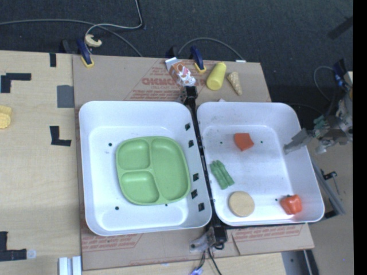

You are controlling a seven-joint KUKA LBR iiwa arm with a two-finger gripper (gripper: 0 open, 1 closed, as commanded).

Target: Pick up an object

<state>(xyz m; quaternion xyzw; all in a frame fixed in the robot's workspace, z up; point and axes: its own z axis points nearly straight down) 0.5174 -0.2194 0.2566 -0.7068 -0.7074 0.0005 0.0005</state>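
The right bin (287,114) holds an orange-red block (243,141), a green ridged piece (221,174), a tan round disc (241,204) and a red-orange pepper-like toy (292,204). My gripper (296,140) hangs at the right rim of this bin, reaching in from the right edge of the camera view. It stands apart from all of these objects, with the orange-red block nearest, to its left. Nothing shows in its grasp.
The left bin (97,125) bears a green divided plate (152,170). Behind the bins on the cardboard lie a yellow bottle-like toy (216,76), a small cone (235,83) and a small carton (180,71). Blue clamps and cables sit at the back.
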